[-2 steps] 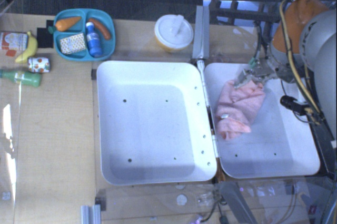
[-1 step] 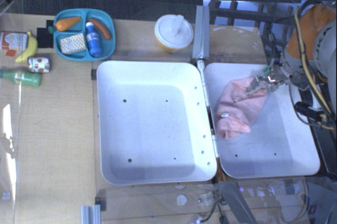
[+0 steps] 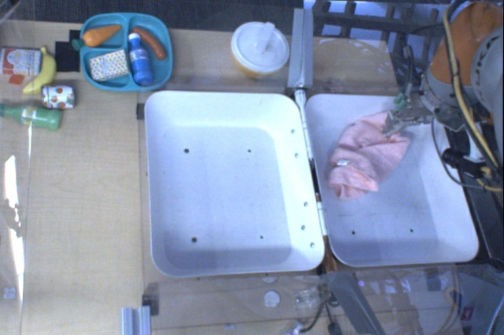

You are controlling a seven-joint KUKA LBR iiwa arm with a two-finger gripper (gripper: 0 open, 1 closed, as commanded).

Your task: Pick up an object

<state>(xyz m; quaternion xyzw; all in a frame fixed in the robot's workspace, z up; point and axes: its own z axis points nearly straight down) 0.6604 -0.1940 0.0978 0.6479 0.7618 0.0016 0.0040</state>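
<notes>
Pink cloth [image 3: 364, 156] crumpled in the right bin [image 3: 441, 239], toward its far left part. Gripper [image 3: 400, 117] low at the cloth's far right edge, touching or nearly so. Jaws: spread or pressed together, cannot tell. Best to bite into a raised fold, not a flat edge, then lift straight up slowly. Left bin [image 3: 228, 247] bare.

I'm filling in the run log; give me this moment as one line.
arm: over right bin | pincer: at pink cloth's upper right edge | grasp: unconfirmed | left bin: no items
</notes>
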